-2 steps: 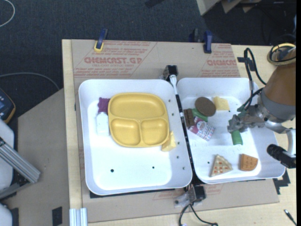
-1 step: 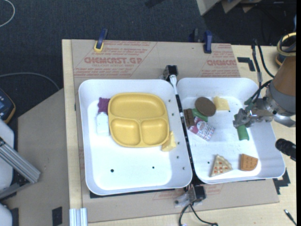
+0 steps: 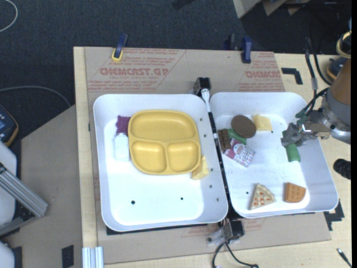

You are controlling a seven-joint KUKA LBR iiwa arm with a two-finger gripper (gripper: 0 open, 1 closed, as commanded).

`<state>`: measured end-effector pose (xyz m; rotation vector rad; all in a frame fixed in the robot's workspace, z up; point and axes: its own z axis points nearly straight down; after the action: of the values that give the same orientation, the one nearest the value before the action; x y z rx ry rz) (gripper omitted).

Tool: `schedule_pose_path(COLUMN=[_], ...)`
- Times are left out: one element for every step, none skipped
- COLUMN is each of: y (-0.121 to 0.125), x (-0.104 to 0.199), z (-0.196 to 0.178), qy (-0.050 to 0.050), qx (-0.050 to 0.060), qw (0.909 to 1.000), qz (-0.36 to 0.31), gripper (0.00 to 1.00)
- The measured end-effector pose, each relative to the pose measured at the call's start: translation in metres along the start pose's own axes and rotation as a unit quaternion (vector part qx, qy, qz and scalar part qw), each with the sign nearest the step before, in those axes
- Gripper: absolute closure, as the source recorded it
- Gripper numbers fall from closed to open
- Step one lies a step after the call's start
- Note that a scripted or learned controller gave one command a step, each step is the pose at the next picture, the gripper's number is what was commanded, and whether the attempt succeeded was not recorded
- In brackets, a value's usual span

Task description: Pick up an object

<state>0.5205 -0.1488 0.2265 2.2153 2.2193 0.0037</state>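
My gripper (image 3: 292, 137) hangs over the right side of the right bin (image 3: 318, 175), coming in from the right edge of the camera view. A small green cylinder (image 3: 293, 153) lies directly beneath its tip, touching or nearly touching it; whether it is gripped cannot be made out. Elsewhere in this bin are a brown round disc (image 3: 243, 125), a yellow block (image 3: 263, 123), a brown bar (image 3: 224, 139), a pink-and-white packet (image 3: 241, 153), a toy pizza slice (image 3: 261, 196) and a toy waffle (image 3: 294, 192).
The left bin (image 3: 156, 202) holds a yellow divided plate (image 3: 164, 140), a purple item (image 3: 122, 123) and a white bottle (image 3: 121, 147) at its left, and a yellow scrap (image 3: 200, 170) at its right. The bins' shared wall (image 3: 215, 149) runs down the middle.
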Motion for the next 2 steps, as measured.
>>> schedule_pose_path(y=[0.002, 0.0], x=[0.043, 0.097], z=[0.004, 0.012], qy=[0.002, 0.003], qx=[0.004, 0.005], qw=[1.0, 1.0], qz=[-0.001, -0.002], gripper=[1.0, 1.0])
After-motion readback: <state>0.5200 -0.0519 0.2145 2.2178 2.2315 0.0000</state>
